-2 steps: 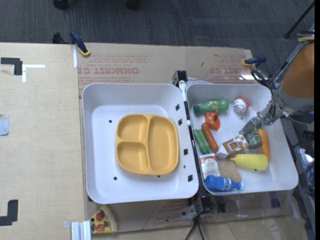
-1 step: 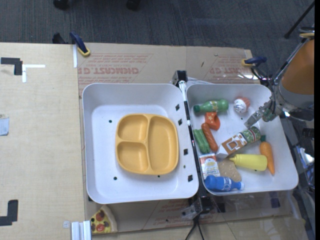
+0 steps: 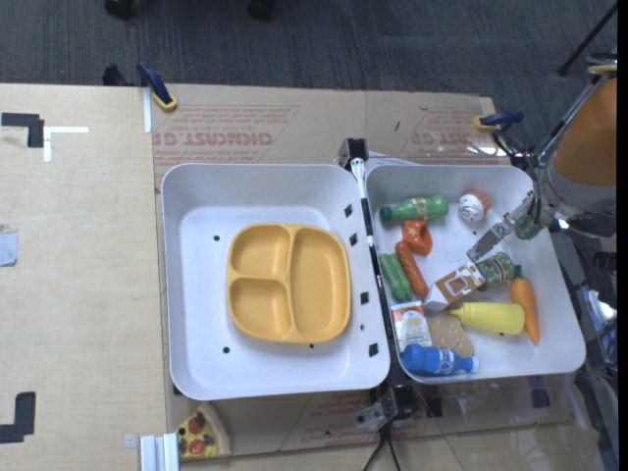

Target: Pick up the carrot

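Observation:
The carrot (image 3: 527,308) is orange and lies lengthwise near the right wall of the right bin (image 3: 561,356), just right of a yellow mustard bottle (image 3: 488,316). My gripper (image 3: 490,243) hangs over the upper right part of that bin, above a dark green can (image 3: 497,268). It sits up and to the left of the carrot, and nothing can be seen held in it. The arm (image 3: 589,150) with its orange band enters from the right edge.
The right bin also holds a green bottle (image 3: 414,208), a white ball (image 3: 472,206), a red pepper (image 3: 417,236), a cucumber (image 3: 395,275), a blue bottle (image 3: 437,361) and some packets. In the left bin (image 3: 186,263) lies a yellow divided plate (image 3: 289,283).

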Tool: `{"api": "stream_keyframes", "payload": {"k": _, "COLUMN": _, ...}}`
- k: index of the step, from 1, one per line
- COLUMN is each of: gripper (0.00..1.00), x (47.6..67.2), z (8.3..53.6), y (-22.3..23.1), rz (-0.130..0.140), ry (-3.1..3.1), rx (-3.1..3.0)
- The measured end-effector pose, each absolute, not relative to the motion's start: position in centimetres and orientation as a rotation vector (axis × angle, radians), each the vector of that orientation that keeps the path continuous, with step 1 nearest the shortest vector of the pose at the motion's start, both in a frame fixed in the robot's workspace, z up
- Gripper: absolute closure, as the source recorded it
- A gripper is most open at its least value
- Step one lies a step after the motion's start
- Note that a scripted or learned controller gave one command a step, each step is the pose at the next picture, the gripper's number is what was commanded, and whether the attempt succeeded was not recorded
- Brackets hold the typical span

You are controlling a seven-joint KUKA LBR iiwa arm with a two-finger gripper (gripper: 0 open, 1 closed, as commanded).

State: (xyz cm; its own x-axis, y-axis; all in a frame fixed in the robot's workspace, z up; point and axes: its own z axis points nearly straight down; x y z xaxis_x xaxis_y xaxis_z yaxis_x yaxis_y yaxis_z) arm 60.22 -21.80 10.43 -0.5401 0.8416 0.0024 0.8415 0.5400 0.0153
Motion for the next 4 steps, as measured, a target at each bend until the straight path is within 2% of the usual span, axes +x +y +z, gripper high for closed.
{"api": "stream_keyframes", "payload": {"k": 1, "gripper": 0.00, "x": 52.4, "z": 9.2, "y": -22.0, "rz": 0.000, "ry": 2.772, "rx": 1.472}}
{"api": "stream_keyframes", "payload": {"k": 2, "gripper": 1.00, "x": 52.6, "z": 10.2, "y": -22.0, "rz": 0.002, "ry": 2.767, "rx": 1.473}}
{"api": "stream_keyframes", "payload": {"k": 3, "gripper": 1.00, "x": 48.0, "z": 9.2, "y": -14.6, "rz": 0.002, "ry": 2.962, "rx": 1.034}}
{"api": "stream_keyframes", "payload": {"k": 4, "gripper": 1.00, "x": 48.0, "z": 9.3, "y": -21.2, "rz": 0.000, "ry": 3.103, "rx": 0.446}}
